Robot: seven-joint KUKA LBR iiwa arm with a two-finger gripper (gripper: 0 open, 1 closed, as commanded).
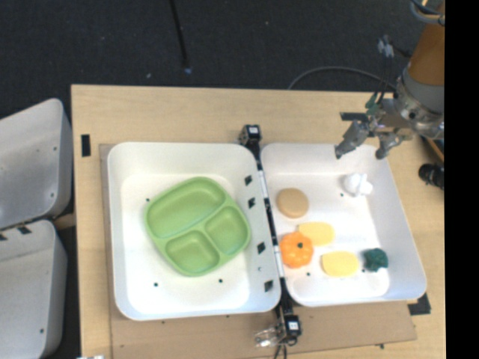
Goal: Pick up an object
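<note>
In the overhead camera view you see the two-finger gripper [367, 147] hovering over the far rim of the right-hand shallow white bin [397, 223], its dark fingers spread apart with nothing between them. Below it in that bin lie a small crumpled white object [357, 185], a round tan disc like a biscuit [292, 203], a pale yellow soft piece [316, 233], an orange pumpkin-shaped toy [296, 250] just beside it, a second yellow oval piece [339, 263] and a small dark green lump [375, 258] near the front right. The left-hand white bin [127, 223] holds a light green plastic tray with three compartments [197, 225], lying flat and turned at a slant
</note>
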